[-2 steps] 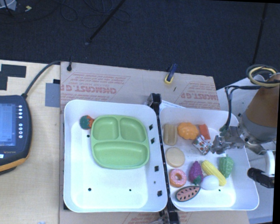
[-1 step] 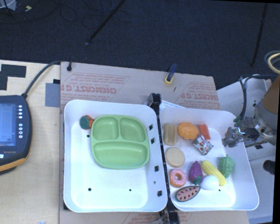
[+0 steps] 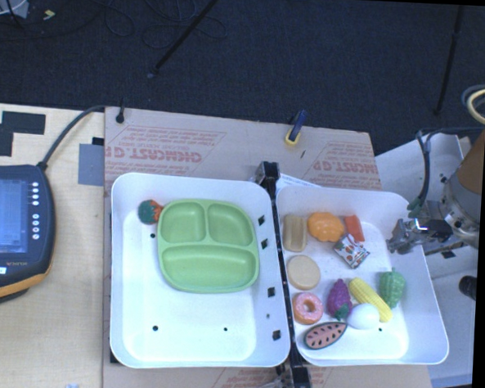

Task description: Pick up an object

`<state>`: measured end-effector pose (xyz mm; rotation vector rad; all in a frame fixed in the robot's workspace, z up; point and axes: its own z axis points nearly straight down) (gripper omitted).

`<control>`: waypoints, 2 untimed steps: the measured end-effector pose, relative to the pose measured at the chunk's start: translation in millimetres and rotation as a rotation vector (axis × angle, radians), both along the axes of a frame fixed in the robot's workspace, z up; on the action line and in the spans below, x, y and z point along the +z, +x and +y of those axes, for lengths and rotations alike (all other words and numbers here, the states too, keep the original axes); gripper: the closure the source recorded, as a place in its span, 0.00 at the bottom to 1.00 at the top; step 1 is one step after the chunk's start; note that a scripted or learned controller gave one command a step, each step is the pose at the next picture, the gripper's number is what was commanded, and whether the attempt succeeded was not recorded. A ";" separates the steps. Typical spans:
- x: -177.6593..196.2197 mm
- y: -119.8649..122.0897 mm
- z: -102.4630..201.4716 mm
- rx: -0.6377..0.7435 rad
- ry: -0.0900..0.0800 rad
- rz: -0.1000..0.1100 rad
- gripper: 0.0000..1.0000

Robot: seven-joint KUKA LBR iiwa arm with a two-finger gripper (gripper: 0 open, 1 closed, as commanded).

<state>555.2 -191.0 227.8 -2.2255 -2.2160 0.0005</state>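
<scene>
Gripper [image 3: 405, 234] at right bin's [image 3: 430, 344] right rim, finger state unclear, cannot tell. Nearest target: green bumpy plastic vegetable [image 3: 392, 287] just below-left; small red-white printed box [image 3: 352, 251] further left.

Both white bins [image 3: 128, 321] were seen to be of smooth, slightly glossy plastic. The green divided plate [image 3: 207, 246] was moulded in matt plastic. Brown printed cardboard [image 3: 188, 149] was laid beneath the bins, on pale wood-look bench top [image 3: 63, 317]. The toy foods, such as the corn [image 3: 369, 297], appeared plastic and shiny. The gripper [image 3: 410, 234] showed bare metal.
</scene>
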 end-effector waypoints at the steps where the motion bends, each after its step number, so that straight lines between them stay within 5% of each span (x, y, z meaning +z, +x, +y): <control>1: -3.3 2.5 63.7 0.010 0.003 0.003 1.00; 2: 7.6 0.0 119.9 0.010 0.003 0.002 1.00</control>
